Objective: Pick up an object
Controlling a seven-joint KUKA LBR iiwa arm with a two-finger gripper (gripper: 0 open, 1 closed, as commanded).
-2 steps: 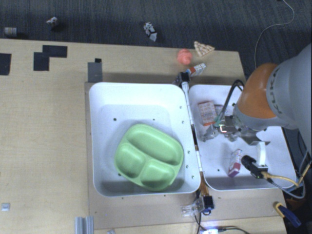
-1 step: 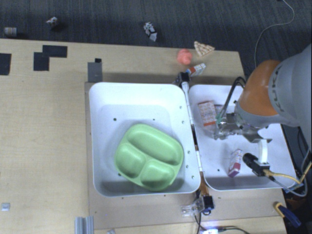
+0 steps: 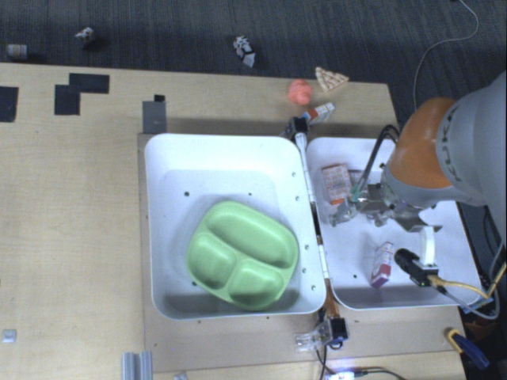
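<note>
A green divided plate [image 3: 242, 253] lies in a white bin [image 3: 166, 212], a pink ball [image 3: 299, 92] on the tan bench [image 3: 71, 236].

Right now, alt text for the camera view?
A grey arm reaches from the right into the right bin, its gripper beside a small packet; a pink packet lies nearer. The left bin holds a green divided tray.
</note>
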